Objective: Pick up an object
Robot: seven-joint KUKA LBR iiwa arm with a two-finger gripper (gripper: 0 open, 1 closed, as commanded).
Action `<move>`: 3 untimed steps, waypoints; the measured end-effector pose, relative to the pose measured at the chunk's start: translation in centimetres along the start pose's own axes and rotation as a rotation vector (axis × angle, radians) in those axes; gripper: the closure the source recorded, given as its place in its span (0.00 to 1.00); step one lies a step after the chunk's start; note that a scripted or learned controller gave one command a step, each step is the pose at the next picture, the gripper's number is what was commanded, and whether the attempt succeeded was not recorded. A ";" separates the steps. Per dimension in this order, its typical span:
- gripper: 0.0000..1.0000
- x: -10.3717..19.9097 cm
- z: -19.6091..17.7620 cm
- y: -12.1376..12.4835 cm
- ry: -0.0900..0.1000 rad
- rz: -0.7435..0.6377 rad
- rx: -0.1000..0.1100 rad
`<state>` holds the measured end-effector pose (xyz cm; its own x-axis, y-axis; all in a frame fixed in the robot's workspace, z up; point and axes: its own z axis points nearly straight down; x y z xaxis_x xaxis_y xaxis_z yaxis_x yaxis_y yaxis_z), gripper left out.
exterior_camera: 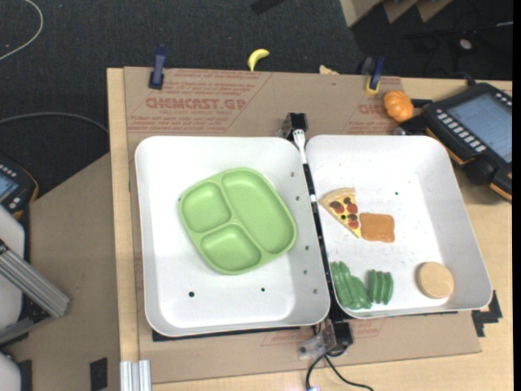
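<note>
A light green plastic plate with three compartments (236, 221) lies flat near the middle of the left shallow white bin (163, 186). Bare white floor surrounds it, widest toward the bin's left wall and near corners.

The right shallow white bin (415, 177) holds four smaller pieces. A toy pizza slice with red and dark toppings (342, 207) lies close to the wall shared with the left bin, its point aimed at the near right. Touching its point is a flat orange-brown square piece (378, 227). Near the bin's front edge lie green bean-pod toys in two clumps (362, 287), the left clump close to the shared wall. A round tan biscuit-like disc (435, 280) sits well clear of them toward the near right corner. The far half of this bin is bare.

Both bins rest on a brown cardboard sheet (203, 100), held by blue clamps (157, 68) at its far edge. A black handheld pendant (476, 129) lies beyond the right bin's far right corner.
</note>
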<state>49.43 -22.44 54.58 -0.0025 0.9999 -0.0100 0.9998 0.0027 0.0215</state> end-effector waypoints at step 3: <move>1.00 0.4 6.1 -1.5 0.001 0.001 0.011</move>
<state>48.08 -22.12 48.43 -0.0015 1.0000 -0.0086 0.9999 0.0016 0.0106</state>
